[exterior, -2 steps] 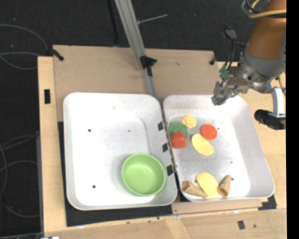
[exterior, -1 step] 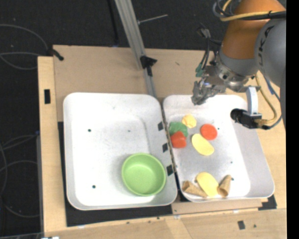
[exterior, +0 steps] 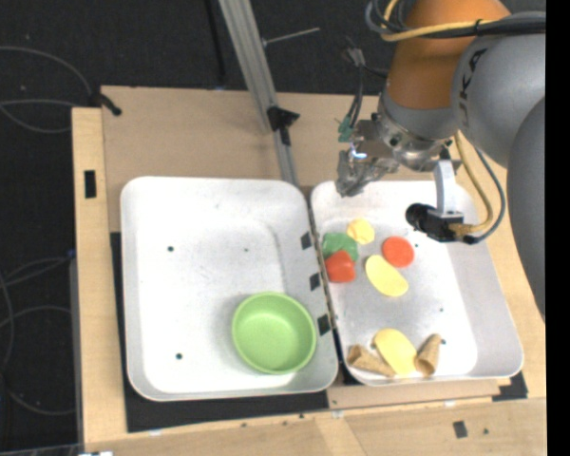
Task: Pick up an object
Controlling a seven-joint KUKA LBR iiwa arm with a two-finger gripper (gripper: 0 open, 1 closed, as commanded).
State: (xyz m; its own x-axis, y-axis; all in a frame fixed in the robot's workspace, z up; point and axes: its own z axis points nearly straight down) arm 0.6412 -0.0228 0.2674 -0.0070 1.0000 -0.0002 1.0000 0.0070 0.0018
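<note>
While hanging over the far left corner of the right bin (exterior: 489,293), just past its rim, shows as a grey gripper (exterior: 353,174) under the arm's orange band (exterior: 437,46). Cannot tell whether clenched or released: too small and dark at the tip. Carries nothing that can be seen. Stands well apart from every loose piece below.

In the right bin, nearest the tool: a small yellow piece (exterior: 361,230). Just left of that, against the bin's left wall: a green piece (exterior: 338,244), touching a red piece (exterior: 341,268) on its near side. Further right: an orange-red round piece (exterior: 397,251), with a yellow oval piece (exterior: 387,276) just beside it, nearer the camera. Along the near wall: a pale yellow piece (exterior: 394,350) between two tan cone-like pieces, one to its left (exterior: 366,357) and one to its right (exterior: 428,353), both close against it.

In the left bin (exterior: 171,255): a green bowl (exterior: 274,332), upright, mouth up, near the near right corner.

Beneath both bins: a tan bench (exterior: 199,131). Behind, slanting up and away from the gap between the bins: a metal pole (exterior: 252,65).
</note>
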